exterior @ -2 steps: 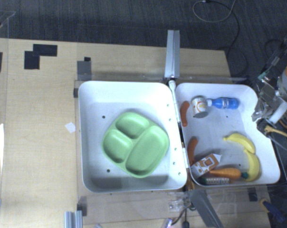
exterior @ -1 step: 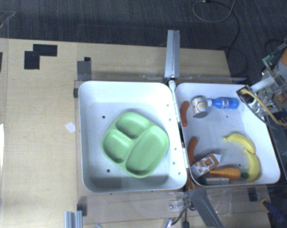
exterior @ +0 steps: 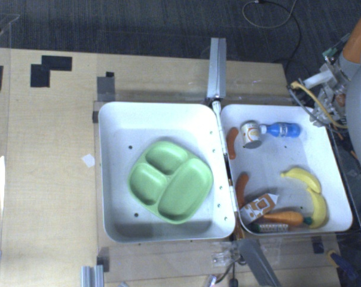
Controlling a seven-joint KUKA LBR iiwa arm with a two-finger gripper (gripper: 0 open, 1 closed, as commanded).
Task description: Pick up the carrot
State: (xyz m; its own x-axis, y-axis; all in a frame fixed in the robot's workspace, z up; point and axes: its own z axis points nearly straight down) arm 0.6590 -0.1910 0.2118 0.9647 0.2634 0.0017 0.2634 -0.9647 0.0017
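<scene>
The carrot (exterior: 283, 217) is orange and lies flat along the near wall of the right bin (exterior: 342, 178), between a snack packet and the banana's tip. My gripper (exterior: 325, 103) hangs at the far right corner of that bin, above its rim and well away from the carrot. Cables and wrist hardware crowd around the gripper and hide its tip. I see nothing held in it.
The right bin also holds a yellow banana (exterior: 310, 193), a brown snack packet (exterior: 259, 205), two sausages (exterior: 232, 142) (exterior: 242, 186), a tin can (exterior: 250, 134) and a blue bottle (exterior: 283, 130). A green divided plate (exterior: 171, 180) sits in the left bin (exterior: 115, 160).
</scene>
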